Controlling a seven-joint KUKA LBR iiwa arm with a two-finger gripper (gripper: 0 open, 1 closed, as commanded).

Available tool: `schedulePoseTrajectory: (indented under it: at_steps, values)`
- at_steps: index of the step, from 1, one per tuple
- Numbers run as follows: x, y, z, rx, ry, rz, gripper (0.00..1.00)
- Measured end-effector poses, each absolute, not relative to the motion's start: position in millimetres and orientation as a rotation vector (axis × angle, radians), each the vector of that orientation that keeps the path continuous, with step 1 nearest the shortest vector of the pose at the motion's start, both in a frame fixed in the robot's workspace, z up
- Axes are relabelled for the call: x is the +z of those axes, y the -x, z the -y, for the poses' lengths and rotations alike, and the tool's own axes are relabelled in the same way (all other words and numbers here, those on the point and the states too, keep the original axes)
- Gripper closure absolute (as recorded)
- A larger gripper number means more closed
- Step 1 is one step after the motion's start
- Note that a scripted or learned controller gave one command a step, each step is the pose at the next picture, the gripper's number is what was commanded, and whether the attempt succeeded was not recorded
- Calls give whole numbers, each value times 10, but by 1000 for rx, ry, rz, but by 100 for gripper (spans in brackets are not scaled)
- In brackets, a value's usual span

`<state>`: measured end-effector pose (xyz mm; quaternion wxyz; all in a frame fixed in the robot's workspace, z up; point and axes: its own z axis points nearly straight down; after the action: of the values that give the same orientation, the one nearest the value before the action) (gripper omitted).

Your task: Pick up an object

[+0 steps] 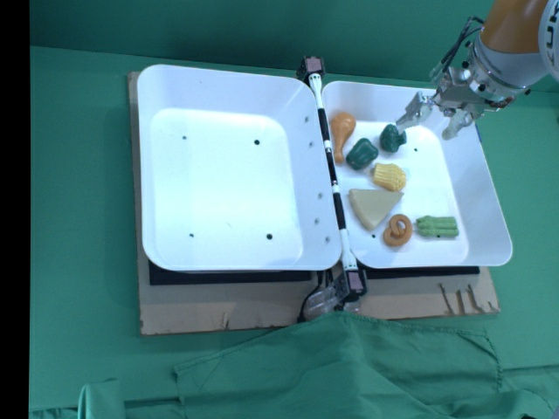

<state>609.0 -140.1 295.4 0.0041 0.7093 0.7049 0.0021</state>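
Observation:
The right bin (480,199) holds several toy foods: an orange drumstick (341,132), two dark green peppers (362,154) (392,137), a yellow corn piece (389,177), a pale cheese wedge (375,206), an orange pretzel ring (398,230) and a light green piece (437,227). My gripper (434,120) hovers over the bin's far right part, just right of the second pepper. Its fingers are spread apart with nothing between them.
The left bin (227,177) lies beside the right one, with a black-and-white divider rod (330,173) between them. Both sit on a cardboard sheet (218,308) over green cloth. Crumpled cloth (349,374) bunches at the front.

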Motion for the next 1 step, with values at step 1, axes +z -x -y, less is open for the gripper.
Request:
schedulePoseTrajectory:
  at_steps: [1]
  values:
    - [2051,-5721,1633,3,-2230,-2210,0]
